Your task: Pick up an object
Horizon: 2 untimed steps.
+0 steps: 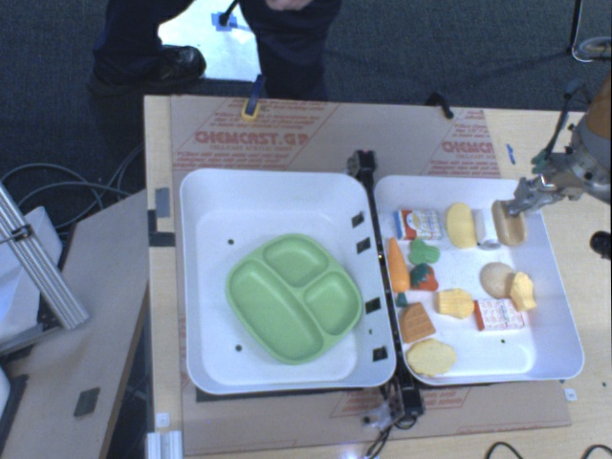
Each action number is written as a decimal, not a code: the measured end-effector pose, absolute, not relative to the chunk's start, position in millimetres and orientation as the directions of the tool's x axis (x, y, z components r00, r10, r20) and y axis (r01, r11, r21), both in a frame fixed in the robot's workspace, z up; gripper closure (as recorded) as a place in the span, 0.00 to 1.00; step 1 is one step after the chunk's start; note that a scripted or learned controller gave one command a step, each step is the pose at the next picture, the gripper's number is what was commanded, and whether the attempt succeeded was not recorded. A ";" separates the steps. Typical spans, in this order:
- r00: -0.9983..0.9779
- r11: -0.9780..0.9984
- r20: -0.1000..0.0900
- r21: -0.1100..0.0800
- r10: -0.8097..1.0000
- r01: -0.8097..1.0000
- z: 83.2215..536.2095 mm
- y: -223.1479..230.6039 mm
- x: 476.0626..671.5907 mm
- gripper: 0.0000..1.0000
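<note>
The right bin holds several toy foods. Among them are a red-and-white carton, a yellow lemon-like piece, a small grey can and a tan bread roll. My gripper reaches in from the right and hangs at the bin's far right corner, directly over the far end of the roll. Whether it touches the roll is unclear. Nearer the front lie a carrot, green broccoli, a yellow cheese wedge and a tan potato.
The left bin bears a green divided plate. A black divider runs between the bins. A red-and-white packet, an orange bread slice and a yellow disc lie at the right bin's front. A person stands beyond the bench.
</note>
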<state>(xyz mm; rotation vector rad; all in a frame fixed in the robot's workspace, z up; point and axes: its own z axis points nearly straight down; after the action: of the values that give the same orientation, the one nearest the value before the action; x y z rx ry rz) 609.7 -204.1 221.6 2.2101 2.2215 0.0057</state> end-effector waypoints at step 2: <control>-0.010 0.010 0.002 0.001 1.000 1.000 219.2 -145.7 610.3 1.00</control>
<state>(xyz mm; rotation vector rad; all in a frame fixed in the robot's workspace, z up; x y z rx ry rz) 610.3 -145.7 219.2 2.2114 2.2326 0.0030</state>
